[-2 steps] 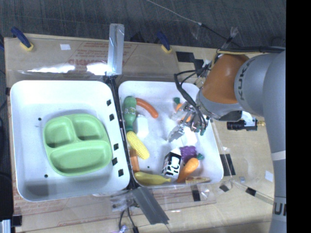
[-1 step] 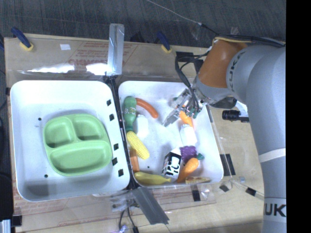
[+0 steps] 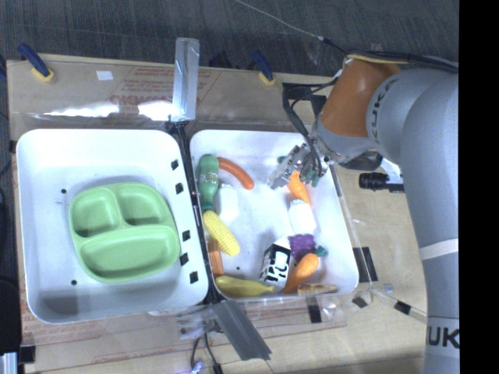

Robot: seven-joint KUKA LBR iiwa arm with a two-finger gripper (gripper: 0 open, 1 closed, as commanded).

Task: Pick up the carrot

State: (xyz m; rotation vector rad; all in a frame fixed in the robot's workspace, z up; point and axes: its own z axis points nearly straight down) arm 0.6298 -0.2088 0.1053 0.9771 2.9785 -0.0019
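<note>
A small orange carrot (image 3: 299, 188) with a green top lies in the right bin (image 3: 257, 142), close to its right wall. My gripper (image 3: 295, 167) hangs right over the carrot's upper end, at or just above it. The grey arm with its orange band (image 3: 351, 100) reaches in from the upper right. The wrist hides the contact point, so I cannot make out whether the carrot is held.
The right bin also holds an orange sausage (image 3: 236, 173), a green vegetable (image 3: 208, 179), a corn cob (image 3: 221, 232), a banana (image 3: 243, 287), a white bottle (image 3: 302, 218), a black-and-white can (image 3: 275, 263) and another orange piece (image 3: 306, 266). The left bin (image 3: 47, 154) holds a green divided plate (image 3: 123, 228).
</note>
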